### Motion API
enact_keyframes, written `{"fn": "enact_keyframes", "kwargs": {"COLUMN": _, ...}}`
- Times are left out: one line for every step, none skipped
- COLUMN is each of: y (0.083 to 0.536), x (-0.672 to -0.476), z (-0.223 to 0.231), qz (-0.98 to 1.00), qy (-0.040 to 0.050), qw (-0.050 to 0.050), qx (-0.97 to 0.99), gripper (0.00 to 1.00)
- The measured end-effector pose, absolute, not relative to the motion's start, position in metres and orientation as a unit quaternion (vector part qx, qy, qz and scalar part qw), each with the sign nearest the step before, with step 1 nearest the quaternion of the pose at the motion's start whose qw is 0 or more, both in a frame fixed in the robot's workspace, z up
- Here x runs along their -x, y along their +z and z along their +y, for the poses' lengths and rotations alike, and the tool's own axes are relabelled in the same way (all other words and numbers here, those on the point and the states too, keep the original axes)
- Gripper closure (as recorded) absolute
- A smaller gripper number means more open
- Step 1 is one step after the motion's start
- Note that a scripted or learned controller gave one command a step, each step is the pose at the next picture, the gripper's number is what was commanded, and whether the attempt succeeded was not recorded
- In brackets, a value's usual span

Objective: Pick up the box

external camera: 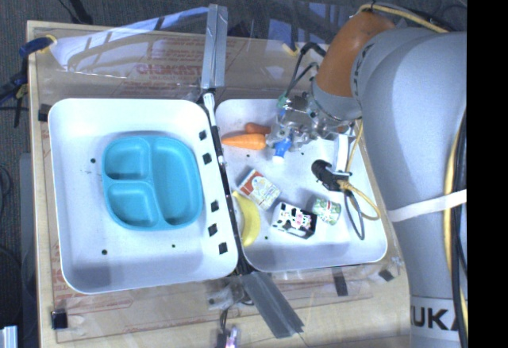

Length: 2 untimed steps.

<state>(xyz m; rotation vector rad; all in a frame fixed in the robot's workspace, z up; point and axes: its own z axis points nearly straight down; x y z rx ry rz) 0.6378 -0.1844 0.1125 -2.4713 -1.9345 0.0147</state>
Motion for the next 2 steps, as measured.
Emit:
{"fn": "enact_keyframes", "kwargs": {"y": 0.206, "x": -0.571, "z": -0.157, "qz": -0.623, "qy": 0.0008, "qw": 0.001, "qx": 0.782, "gripper": 1.0}}
{"fn": "enact_keyframes", "kwargs": {"y": 0.176, "x": -0.58, "z": -0.178, "qz": -0.564, "qy": 0.0016, "qw": 0.001, "qx": 0.826, "gripper": 1.0}}
